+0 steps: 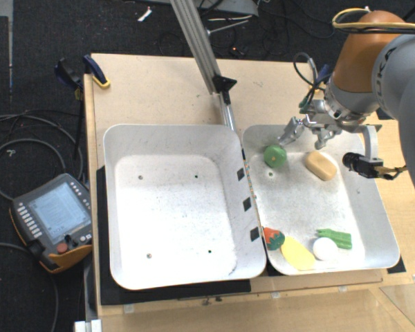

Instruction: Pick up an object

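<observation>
Over the far end of the right bin [373,206], the gripper [306,134] is hanging with its two fingers spread apart and nothing between them, one finger reaching toward the green ball [275,156] and the other standing above the tan block [320,165]. Both candidate objects are lying on the bin floor just below the fingers, the ball to the left and the block beside it on the right, slightly apart from each other. Four further items (an orange-and-green piece [273,238], a yellow piece [298,255], a white ball [325,249] and a green piece [335,238]) are clustering at the near end of the same bin, well apart from the tool. The left bin [124,144] is playing no part. In my judgement the step in hand is the descent, and doing it well is requiring a choice of one target: centring the open fingers squarely over either the ball or the block, since straddling the gap between them is risking closing on nothing or nudging the ball into a roll.
</observation>
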Controlling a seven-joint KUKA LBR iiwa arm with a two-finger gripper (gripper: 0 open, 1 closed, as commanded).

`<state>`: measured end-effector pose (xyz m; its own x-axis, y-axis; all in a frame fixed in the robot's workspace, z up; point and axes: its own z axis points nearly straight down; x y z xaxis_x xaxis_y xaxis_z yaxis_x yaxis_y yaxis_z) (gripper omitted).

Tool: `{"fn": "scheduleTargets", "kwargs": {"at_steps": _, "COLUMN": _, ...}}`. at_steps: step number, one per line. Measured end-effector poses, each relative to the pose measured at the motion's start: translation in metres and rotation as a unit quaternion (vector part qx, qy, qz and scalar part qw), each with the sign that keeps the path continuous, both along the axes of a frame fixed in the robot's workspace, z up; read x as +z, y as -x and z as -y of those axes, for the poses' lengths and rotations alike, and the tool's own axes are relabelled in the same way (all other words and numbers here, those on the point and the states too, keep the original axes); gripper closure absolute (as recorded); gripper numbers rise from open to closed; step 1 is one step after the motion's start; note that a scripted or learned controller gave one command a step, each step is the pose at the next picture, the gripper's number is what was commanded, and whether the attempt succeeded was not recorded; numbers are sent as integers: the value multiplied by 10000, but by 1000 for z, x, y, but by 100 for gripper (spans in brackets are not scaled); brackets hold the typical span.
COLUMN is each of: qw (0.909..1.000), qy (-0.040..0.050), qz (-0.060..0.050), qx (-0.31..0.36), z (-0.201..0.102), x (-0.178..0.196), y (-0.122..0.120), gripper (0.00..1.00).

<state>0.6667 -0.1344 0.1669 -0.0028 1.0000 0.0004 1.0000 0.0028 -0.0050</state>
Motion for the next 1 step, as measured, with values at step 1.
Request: {"fn": "scheduleTargets", "kwargs": {"at_steps": 1, "qw": 10000, "qy": 3, "qz": 3, "qx": -19, "z": 6, "x": -47, "y": 6, "gripper": 0}}
